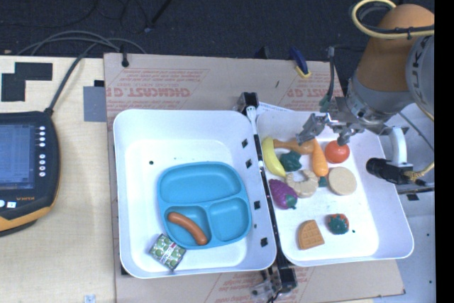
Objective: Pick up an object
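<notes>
The right bin [386,241] held a heap of toy food. A banana [268,155] lay along its left wall, with a dark green piece [291,162] just beside it and a purple bunch of grapes [283,194] below. A carrot [319,159] stood on end near the middle, an orange strip [292,146] to its upper left, and a pale mushroom-like piece [305,184] under it. A tomato [338,151] sat right of the carrot, with a round tan slice [342,181] just below. Well apart from the heap, toward the front, lay a piece of toast [310,234] and a small red and green item [338,224].

The gripper [332,125] hung over the back of the heap, above the tomato and the carrot; its two fingers were spread apart with nothing between them.

The left bin [135,152] carried a blue divided tray [202,184] with a sausage [187,227] in its front left compartment. A small green packet [167,250] lay at the tray's front left corner. A control pendant [23,167] rested on the bench at far left
</notes>
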`<action>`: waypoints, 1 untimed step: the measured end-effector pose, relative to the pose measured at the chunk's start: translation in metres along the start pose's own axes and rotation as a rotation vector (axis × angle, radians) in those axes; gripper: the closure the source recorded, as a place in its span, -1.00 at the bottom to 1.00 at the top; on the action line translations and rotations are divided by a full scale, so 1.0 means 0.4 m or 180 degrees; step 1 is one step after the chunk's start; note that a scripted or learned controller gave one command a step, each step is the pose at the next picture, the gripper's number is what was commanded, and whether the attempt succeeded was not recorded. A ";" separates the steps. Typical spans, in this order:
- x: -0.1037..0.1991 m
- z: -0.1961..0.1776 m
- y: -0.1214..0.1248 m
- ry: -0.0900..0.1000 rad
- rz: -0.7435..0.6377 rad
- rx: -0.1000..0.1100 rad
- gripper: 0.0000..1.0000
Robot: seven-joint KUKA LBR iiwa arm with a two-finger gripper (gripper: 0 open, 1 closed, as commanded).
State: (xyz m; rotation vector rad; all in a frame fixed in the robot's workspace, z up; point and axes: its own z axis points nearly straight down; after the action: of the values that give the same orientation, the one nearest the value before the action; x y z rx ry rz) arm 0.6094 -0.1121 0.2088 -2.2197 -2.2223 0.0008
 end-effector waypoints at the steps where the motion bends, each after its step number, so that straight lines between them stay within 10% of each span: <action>1: -0.001 -0.025 0.000 0.0002 -0.0002 0.0004 1.00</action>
State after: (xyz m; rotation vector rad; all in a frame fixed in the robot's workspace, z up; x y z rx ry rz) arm 0.6095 -0.1125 0.2187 -2.2181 -2.2219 0.0013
